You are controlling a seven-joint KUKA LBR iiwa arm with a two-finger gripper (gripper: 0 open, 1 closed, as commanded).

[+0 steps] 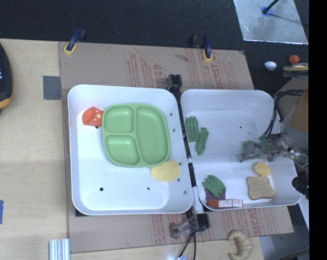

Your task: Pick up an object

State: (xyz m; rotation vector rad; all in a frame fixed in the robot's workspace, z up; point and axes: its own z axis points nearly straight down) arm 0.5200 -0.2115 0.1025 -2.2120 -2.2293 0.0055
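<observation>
The end effector (249,151) hangs low over the right bin (228,99) — whether it is spread or pinched I cannot tell. Nearest lie a yellow piece (262,169) and a toast slice (260,188): light, stiff, best gripped across the edges. The left bin (87,194) holds a green tray (136,134) — awkwardly broad.

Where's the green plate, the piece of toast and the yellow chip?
Green plate (136,134), camera view: point lies on the divider between its three sections.
Piece of toast (260,188), camera view: middle of the slice.
Yellow chip (165,171), camera view: its middle.
</observation>
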